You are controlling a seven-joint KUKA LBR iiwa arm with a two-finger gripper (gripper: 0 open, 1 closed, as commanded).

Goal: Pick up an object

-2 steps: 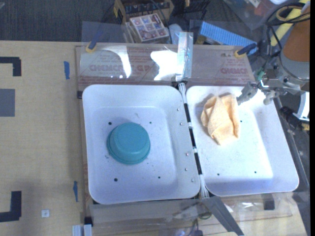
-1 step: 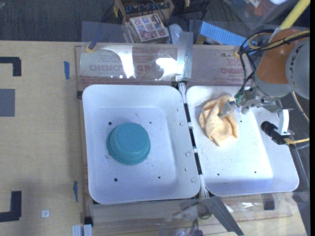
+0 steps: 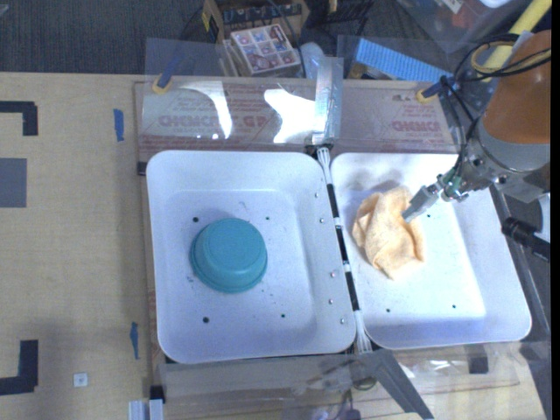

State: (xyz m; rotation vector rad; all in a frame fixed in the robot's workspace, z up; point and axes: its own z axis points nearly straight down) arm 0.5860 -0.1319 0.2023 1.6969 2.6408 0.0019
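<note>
While two white bins sit side by side, the right bin [image 3: 490, 313] serves as the landmark: one crumpled yellow cloth [image 3: 388, 232] lies inside it, toward its left wall. The single gripper [image 3: 415, 206] hangs over that bin's upper part, its tip at the cloth's upper right edge. One teal bowl [image 3: 229, 254] rests upside down in the left bin [image 3: 175, 182] beside it.

teal bowl [image 3: 229, 254], yellow cloth [image 3: 388, 232], end effector [image 3: 415, 206]
</note>
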